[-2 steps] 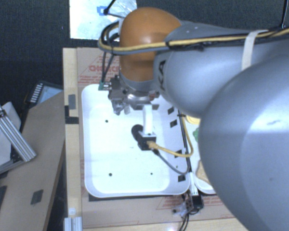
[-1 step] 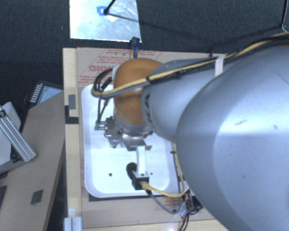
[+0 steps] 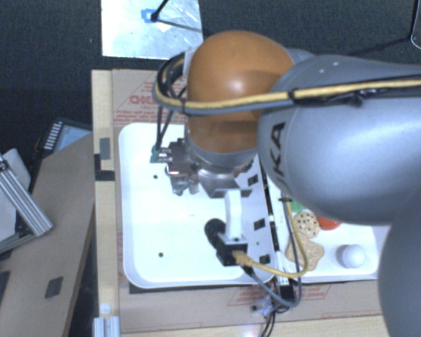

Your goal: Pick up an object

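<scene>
My gripper (image 3: pixel 184 176) hangs over the far middle of the left bin (image 3: pixel 147 216), under the big orange band of the arm. The arm hides much of the bench. In the right bin (image 3: pixel 361 274) I see a tan round perforated piece (image 3: pixel 306 222), a red-orange thing (image 3: pixel 329 224) mostly hidden beneath the arm, a tan flat piece (image 3: pixel 313 255) and a white rounded object (image 3: pixel 352 256). Nothing shows in the gripper's grasp.
The grey arm covers most of the right bin and the divider between the bins. A cardboard sheet (image 3: pixel 137 104) lies under the bins. Metal rails (image 3: pixel 14 195) and a brown board (image 3: pixel 52 258) stand to the left of the bench.
</scene>
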Robot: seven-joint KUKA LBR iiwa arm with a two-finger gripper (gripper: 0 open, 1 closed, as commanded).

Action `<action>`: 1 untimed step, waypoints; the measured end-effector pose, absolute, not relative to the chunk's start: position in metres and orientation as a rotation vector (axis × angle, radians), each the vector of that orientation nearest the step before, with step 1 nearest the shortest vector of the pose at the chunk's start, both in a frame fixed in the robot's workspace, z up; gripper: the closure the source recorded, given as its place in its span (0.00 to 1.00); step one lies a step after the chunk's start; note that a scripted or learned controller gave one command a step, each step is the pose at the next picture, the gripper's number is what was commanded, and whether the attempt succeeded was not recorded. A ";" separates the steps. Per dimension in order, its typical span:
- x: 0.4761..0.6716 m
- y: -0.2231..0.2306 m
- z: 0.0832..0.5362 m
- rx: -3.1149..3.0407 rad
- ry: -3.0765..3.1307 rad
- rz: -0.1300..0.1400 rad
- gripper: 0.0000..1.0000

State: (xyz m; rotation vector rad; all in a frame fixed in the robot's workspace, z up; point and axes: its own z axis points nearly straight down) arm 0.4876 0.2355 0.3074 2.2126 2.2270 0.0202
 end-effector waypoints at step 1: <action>0.486 0.234 0.254 2.222 2.223 -0.004 1.00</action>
